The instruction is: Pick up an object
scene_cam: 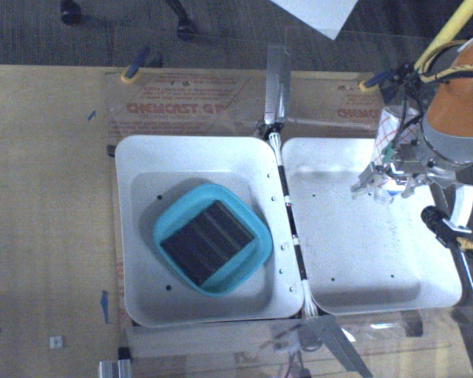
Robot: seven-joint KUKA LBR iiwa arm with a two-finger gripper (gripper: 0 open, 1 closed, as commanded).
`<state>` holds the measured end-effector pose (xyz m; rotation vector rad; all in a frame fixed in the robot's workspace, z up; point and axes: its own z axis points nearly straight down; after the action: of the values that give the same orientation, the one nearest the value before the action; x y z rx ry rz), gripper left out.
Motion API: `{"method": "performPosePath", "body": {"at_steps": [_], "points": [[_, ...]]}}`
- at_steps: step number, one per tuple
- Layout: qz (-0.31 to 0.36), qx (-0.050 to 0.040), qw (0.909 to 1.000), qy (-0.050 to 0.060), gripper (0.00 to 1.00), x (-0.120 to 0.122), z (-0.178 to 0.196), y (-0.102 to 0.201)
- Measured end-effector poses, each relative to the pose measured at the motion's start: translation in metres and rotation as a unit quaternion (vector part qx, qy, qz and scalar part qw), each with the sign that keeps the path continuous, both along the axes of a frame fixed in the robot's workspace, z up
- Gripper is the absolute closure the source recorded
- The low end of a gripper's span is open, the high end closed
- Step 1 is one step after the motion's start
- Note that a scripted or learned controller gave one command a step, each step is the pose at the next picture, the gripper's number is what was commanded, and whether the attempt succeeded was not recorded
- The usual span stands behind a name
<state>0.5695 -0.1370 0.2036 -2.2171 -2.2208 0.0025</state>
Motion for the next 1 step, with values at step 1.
{"method": "performPosePath", "body": {"at_steps": [1], "points": [[0.015, -0.0015, 0.9999, -0.002, 0.0, 0.0833, -0.0593, -0.0658]]}}
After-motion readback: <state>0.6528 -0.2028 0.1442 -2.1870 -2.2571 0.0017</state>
